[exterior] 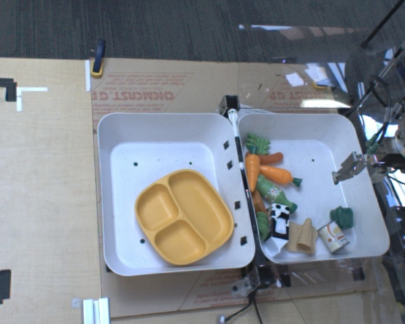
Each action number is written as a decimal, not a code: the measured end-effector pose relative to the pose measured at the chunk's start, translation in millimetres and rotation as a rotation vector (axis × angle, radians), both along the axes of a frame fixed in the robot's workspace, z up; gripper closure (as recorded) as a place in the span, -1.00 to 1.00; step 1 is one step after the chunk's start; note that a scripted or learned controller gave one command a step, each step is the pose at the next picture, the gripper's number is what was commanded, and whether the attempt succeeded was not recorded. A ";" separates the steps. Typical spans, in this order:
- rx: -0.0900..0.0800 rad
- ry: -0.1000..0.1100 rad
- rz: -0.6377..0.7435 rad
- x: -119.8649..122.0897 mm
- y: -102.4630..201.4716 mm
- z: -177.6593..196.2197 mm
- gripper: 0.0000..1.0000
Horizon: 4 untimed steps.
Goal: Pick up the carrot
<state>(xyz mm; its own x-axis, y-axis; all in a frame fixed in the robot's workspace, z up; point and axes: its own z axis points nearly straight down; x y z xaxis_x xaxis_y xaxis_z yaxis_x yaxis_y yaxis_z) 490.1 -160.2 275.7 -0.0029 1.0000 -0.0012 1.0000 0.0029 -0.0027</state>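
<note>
Orange carrots lie at the left side of the right bin (324,140). One carrot (252,170) points along the bin's left wall, with its green top (257,143) toward the back. A second carrot (277,175) lies crosswise beside it, and a smaller orange piece (271,158) sits just behind. My gripper (348,169) hangs at the bin's right side, well to the right of the carrots and over bare bin floor. Nothing shows in it.
The left bin (121,140) holds a yellow divided plate (183,216). At the front of the right bin are a black-and-white carton (279,219), a tan piece (301,237), a small can (333,237), a green broccoli (342,216) and green vegetables (273,194).
</note>
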 end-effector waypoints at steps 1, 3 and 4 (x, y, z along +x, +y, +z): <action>0.000 0.001 -0.026 53.0 60.2 -95.6 -1.00; 0.000 0.001 -0.455 47.7 54.2 -184.4 -1.00; 0.002 0.000 -0.807 3.8 46.0 -184.2 -1.00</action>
<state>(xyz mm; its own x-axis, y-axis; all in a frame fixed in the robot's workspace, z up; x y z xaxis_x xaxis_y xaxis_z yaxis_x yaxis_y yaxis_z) 493.9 -114.2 91.6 0.7200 0.6940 0.0001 0.6940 -0.7200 -0.0035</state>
